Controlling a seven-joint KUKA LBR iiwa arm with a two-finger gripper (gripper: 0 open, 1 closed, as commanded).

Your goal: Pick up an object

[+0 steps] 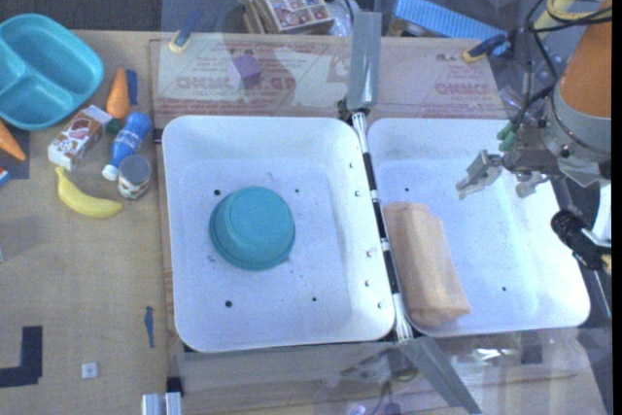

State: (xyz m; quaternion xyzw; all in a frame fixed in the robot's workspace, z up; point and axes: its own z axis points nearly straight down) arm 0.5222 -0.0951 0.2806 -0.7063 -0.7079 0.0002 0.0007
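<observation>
A tan loaf-shaped object (426, 263) lies lengthwise along the left side of the right bin (544, 306). A teal bowl (253, 226) sits upside down in the left bin (292, 146). My gripper (502, 178) hangs over the upper middle of the right bin, up and to the right of the loaf and apart from it. Its two fingers are spread open with nothing between them. The grey arm with its orange band (591, 73) comes in from the right.
On the bench left of the bins lie a blue divided dish (44, 68), a carrot (118, 93), a small carton (78, 136), a bottle (126, 143), a can (134, 176) and a banana (86, 197). A purple cube (247, 66) rests behind the left bin.
</observation>
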